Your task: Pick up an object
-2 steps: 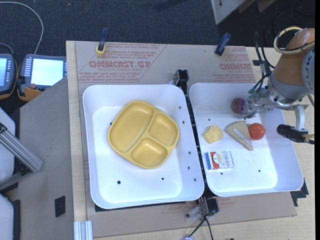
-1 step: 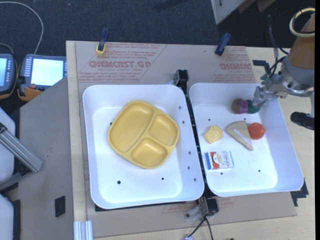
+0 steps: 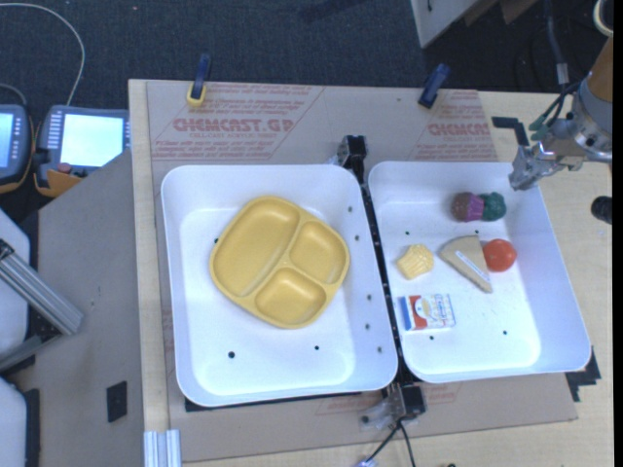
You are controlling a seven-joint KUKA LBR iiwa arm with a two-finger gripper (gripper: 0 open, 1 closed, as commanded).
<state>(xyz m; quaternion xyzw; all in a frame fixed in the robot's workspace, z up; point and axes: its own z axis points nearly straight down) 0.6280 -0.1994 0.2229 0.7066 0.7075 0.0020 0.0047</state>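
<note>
The right bin [image 3: 545, 353] holds several small items: a purple and green toy [image 3: 477, 205] at the back, a red tomato [image 3: 499, 254] touching a tan wedge [image 3: 467, 262], a yellow corn piece [image 3: 416, 261], and a small white and red carton [image 3: 427, 312] lying flat. My gripper [image 3: 524, 174] hangs at the bin's back right edge, right of the purple and green toy and apart from it. Nothing shows between its tips.
The left bin [image 3: 195, 358] holds a yellow divided plate [image 3: 279, 261]. A black clamp [image 3: 352, 150] sits between the bins at the back. Blue clips [image 3: 200, 79] [image 3: 433, 86] pin the cardboard sheet under the bins.
</note>
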